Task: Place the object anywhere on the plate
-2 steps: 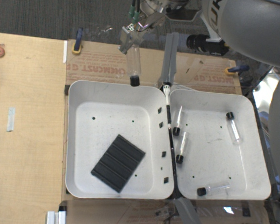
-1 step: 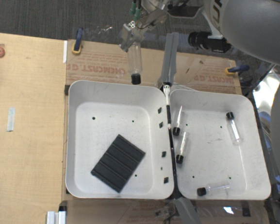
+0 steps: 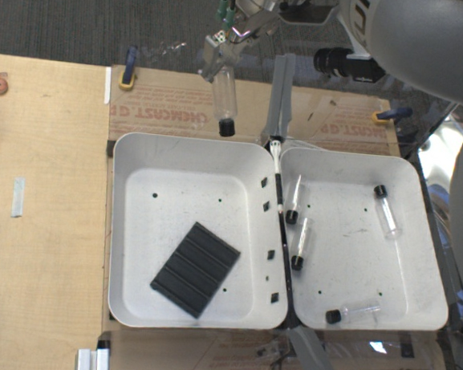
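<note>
Bins [image 3: 124, 211] side by side on bench [image 3: 34, 227]. Black ribbed plate [image 3: 197, 268] lies in left bin. My pincer [image 3: 221, 50] above the bins' far edge, clamped on clear black-capped tube [image 3: 224, 99] hanging down. Four more tubes [image 3: 385, 210] in right bin.

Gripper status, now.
Gripper: shut on a clear tube with a black cap, held above the back edge of the left bin.

Arm [image 3: 437, 45] cut off by top and right edges, claw [image 3: 221, 49] blurred, grip unclear
</note>
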Action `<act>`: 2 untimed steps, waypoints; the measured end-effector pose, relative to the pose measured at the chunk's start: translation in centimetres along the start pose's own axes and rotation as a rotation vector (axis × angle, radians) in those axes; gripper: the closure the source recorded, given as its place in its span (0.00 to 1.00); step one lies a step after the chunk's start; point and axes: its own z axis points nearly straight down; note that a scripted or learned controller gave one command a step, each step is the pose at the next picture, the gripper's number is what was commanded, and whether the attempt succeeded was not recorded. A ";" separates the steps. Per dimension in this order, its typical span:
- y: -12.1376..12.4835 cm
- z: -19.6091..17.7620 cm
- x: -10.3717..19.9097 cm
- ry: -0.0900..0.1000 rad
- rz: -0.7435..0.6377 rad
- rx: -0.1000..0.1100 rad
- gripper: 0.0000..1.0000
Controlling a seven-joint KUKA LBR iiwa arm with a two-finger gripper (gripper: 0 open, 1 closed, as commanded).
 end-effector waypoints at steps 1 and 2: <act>0.3 -1.1 1.4 0.005 -0.340 -0.007 1.00; 0.4 -1.9 1.3 0.004 -0.339 -0.006 1.00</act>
